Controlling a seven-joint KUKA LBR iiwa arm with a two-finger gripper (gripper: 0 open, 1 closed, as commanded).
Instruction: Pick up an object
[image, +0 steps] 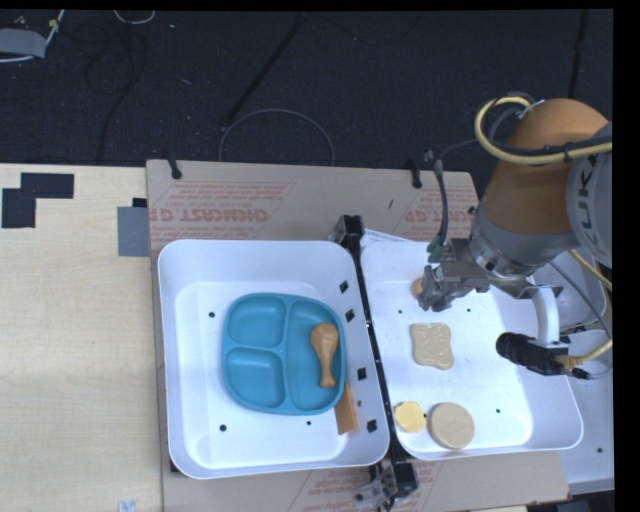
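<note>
Gripper (436, 290) sits low over the upper-left part of the right bin (560, 425), near the divider between the two bins; whether it is released or clenched can't be told from this angle, since the wrist body hides the tip. A small orange bit (417, 287) shows just at its left edge, touching or nearly so, but too small to identify & not visibly held. Task progress, by judgement: nothing lifted yet, so the pick looks like it's at the approach/descent stage, w/ grasp and lift both left to do. Nearest clear candidate is the toast slice (432, 345), lying flat just below the gripper, pale tan, roughly square w/ a speckled face; thin and flat, so prob. awkward to pinch from above. Further down the same bin lie a small yellow round piece (408, 417) & a larger beige disc (451, 425), side by side, almost touching. Left bin (190, 290) holds a blue divided plate (262, 355) w/ a toy drumstick (326, 352) resting on its right compartment, plus a tan stick-like piece (345, 412) by the plate's lower-right edge.
</note>
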